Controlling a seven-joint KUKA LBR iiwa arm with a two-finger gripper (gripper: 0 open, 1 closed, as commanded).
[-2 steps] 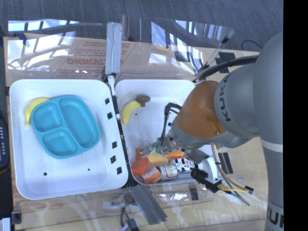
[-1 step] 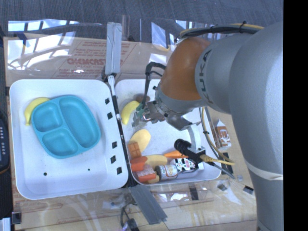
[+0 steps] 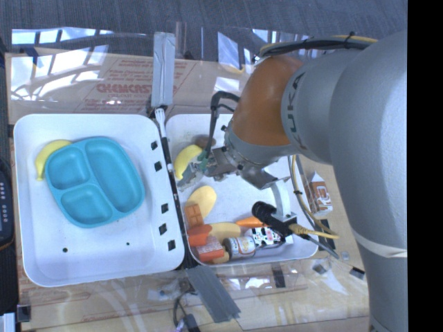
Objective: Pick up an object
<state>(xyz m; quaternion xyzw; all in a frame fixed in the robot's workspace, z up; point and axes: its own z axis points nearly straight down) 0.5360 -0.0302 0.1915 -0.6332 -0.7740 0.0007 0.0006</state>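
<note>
A: What do we see lowest in the frame?

B: Along the bottom wall of the right bin (image 3: pixel 191 126) we find a crowded row: a red piece (image 3: pixel 199 241), a small bottle with a black-and-white cow pattern (image 3: pixel 261 239) lying on its side, and just above them an orange carrot (image 3: pixel 249 222).

A: And a step higher?

B: An orange block (image 3: pixel 194 216) against the bin's left wall, with a pale yellow piece (image 3: pixel 203 198) touching its top.

A: Where is the gripper (image 3: pixel 205 162)?

B: At the middle of the frame, low over the right bin's upper left part. It is just beside a yellow banana (image 3: pixel 185 160), which leans on the wall between the bins. We cannot tell whether the gripper is spread or closed, or whether it has hold of the banana.

A: The left bin (image 3: pixel 41 247)?

B: We see a blue divided plate (image 3: pixel 93 182) in it, and a yellow curved thing (image 3: pixel 47 154) peeks out at the plate's upper left.

A: Farther up?

B: The grey arm (image 3: pixel 332 95) with its orange band (image 3: pixel 266 102) fills the upper right, and brown cardboard (image 3: pixel 124 81) lies beyond both bins.
</note>
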